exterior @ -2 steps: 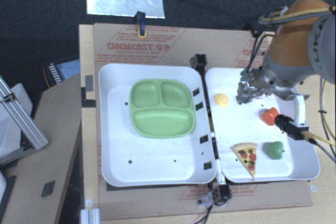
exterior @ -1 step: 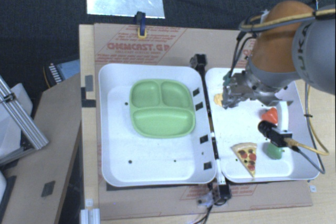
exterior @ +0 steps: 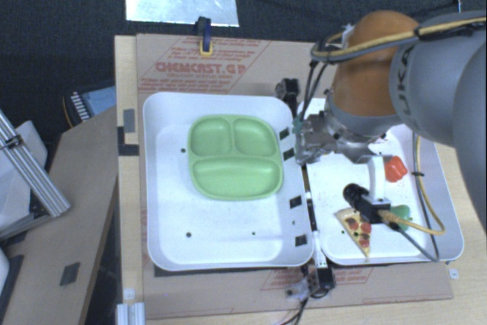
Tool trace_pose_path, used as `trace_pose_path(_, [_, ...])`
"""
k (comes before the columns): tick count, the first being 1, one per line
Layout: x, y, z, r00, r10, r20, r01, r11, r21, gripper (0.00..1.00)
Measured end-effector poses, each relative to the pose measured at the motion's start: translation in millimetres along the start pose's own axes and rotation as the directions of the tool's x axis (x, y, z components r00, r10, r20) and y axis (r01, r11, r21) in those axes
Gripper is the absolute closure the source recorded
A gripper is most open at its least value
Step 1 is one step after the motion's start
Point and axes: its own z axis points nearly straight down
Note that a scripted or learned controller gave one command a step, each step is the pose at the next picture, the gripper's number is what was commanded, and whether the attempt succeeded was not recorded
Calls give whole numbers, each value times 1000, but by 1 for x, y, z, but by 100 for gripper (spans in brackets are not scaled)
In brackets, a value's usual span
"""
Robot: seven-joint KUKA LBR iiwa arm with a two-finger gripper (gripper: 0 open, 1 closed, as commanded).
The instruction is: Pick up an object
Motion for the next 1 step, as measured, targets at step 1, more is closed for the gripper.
trace_pose_path(1, [56,-9,-12,1000,-2,0,2,1000,-2,100])
